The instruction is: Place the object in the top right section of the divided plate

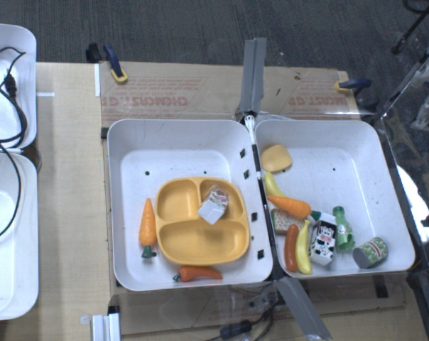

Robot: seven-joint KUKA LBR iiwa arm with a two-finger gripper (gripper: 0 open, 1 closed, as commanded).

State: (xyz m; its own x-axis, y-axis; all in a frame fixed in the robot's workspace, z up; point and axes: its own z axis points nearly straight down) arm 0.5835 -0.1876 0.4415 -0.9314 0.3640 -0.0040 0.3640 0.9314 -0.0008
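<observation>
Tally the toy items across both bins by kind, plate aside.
Carrots: 3
Bananas: 2
Cartons: 2
Green bottle: 1
Can: 1
Hot dog: 1
Bread: 1
Brown packet: 1
Total: 12

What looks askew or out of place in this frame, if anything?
The small carton lies tipped at an angle in the yellow plate's top right section, leaning over the divider. Two carrots lie loose in the left bin beside the plate. In the right bin, a can and a green bottle lie on their sides.
</observation>
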